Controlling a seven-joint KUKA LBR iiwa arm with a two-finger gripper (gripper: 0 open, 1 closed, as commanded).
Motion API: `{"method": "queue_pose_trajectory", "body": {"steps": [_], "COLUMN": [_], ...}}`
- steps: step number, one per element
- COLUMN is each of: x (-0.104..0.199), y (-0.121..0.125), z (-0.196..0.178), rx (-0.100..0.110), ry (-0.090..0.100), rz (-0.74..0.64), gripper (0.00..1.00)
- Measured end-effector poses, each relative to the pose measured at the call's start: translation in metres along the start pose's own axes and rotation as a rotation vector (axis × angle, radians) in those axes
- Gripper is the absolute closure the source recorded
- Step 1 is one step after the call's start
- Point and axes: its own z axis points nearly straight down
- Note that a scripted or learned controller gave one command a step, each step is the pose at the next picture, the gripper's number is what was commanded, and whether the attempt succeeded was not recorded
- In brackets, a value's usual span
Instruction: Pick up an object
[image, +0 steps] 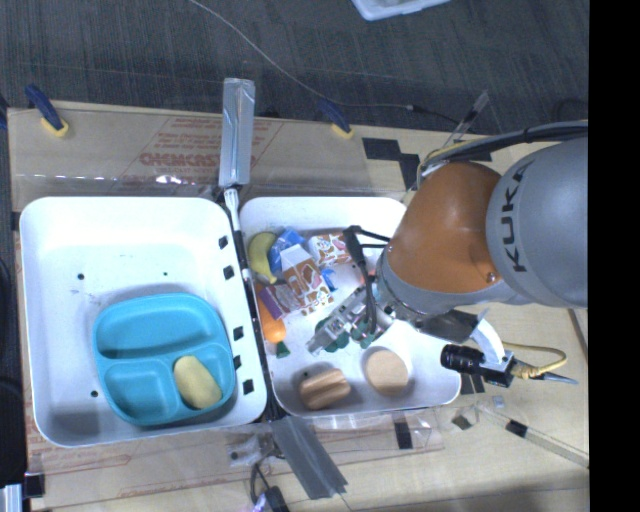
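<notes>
Nearest to us is the grey arm (530, 230) with its orange band (445, 230), which comes in from the right and hangs over the right bin (420, 395). Below it we see the hand (340, 330) low among the clutter in the middle of that bin, but we cannot tell how far apart it stands or whether it has hold of anything.

Just in front of the hand lie a brown bun-like item (322, 385) and, beside it to the right, a pale round item (387, 369). Behind the hand we see a pile of printed snack packets (305, 270), with a yellow-green fruit (262, 252) at the pile's left edge and an orange piece (272, 327) against the bin's left wall.

On the surface (560, 420) beside it, the left bin (60, 250) bears a blue divided tray (150, 330), and a yellow potato-like item (198, 382) rests in the tray's lower right compartment.
</notes>
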Motion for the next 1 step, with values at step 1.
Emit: {"method": "queue_pose_trajectory", "body": {"steps": [1], "x": [-0.0151], "y": [0.0545], "z": [0.004], "rx": [0.006], "ry": [0.005], "rz": [0.094], "gripper": [1.0]}}
